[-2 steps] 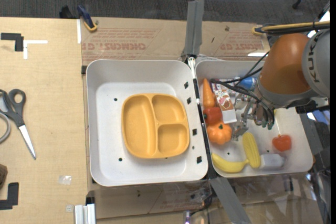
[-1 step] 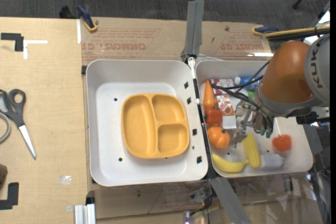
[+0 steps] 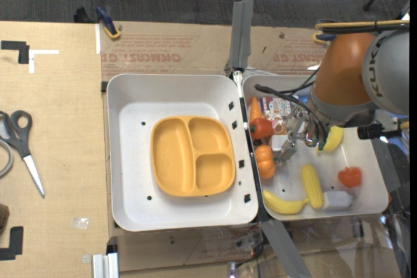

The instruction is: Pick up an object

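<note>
We log the two-finger metal gripper (image 3: 288, 148), jaws unreadable, lowered toward the small orange plastic pumpkin (image 3: 264, 161) for picking.

Small orange pumpkin (image 3: 264, 160), upright, right bin's left edge, beside red tomato (image 3: 261, 128), banana (image 3: 284, 204) below

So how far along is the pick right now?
Early stage. The claw is down in the right bin among the toys, near the orange pumpkin and corn cob, but nothing shows between its fingers. Grasping and lifting are left. The yellow tray sits in the left bin.
</note>
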Robot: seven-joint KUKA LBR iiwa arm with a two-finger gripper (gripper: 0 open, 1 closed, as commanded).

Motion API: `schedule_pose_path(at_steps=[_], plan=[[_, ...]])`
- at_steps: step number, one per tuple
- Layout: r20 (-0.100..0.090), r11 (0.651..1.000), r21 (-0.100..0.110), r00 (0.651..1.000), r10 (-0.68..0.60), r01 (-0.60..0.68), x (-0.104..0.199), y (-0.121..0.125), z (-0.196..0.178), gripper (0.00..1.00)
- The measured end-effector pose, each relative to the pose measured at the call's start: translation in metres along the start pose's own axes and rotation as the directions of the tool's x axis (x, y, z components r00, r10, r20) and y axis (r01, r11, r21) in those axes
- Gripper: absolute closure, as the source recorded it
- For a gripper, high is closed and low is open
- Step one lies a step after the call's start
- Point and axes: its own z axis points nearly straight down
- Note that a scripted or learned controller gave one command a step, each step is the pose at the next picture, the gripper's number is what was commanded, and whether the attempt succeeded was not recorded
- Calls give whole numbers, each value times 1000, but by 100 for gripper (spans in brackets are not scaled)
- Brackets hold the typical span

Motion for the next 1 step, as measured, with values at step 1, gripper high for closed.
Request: schedule_pose_path(at_steps=[1], plan=[[18, 999, -11, 999, 50, -50, 56, -42, -2, 0]])
